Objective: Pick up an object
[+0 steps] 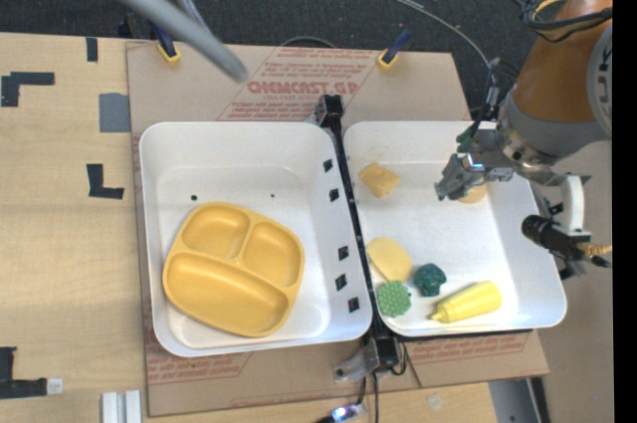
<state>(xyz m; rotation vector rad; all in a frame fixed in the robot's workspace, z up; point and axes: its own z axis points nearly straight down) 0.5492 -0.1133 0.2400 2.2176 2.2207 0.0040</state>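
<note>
Right bin (pixel 518 242): five small items; left bin (pixel 169 172): one yellow tray (pixel 234 269); gripper (pixel 460 180) jaw state unclear.

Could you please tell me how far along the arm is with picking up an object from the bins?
Nothing looks picked up yet. The gripper is low in the right bin, beside a pale item partly hidden behind it; a hold cannot be confirmed. The yellow chunk, yellow oval piece, green pieces and yellow corn-like toy lie loose. Grasping and lifting remain.

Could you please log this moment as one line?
tool low in right white bin | over pale object | yellow divided plate in left white bin
</note>
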